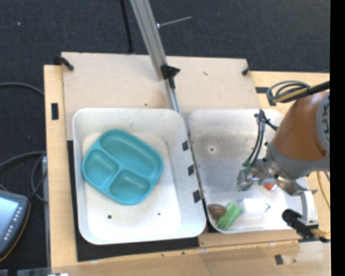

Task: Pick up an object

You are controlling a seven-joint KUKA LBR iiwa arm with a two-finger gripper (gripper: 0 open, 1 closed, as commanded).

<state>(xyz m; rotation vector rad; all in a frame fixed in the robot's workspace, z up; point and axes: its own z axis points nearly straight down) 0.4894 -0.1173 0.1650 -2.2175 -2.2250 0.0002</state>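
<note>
In the right bin (218,137), near its front edge, lie three small objects: a brown rounded one (217,210), a green elongated one (232,214) leaning against it, and a white flat one (255,204). My gripper (248,181) hangs low over the bin's right part, just above and behind the white object. The arm's orange band (299,132) rises to the right of it. Nothing is seen held in the gripper.
A teal divided plate (122,165) lies in the left bin (172,211). A slanted metal pole (152,36) stands behind the bins. Cables (284,91) run along the arm at the right.
</note>
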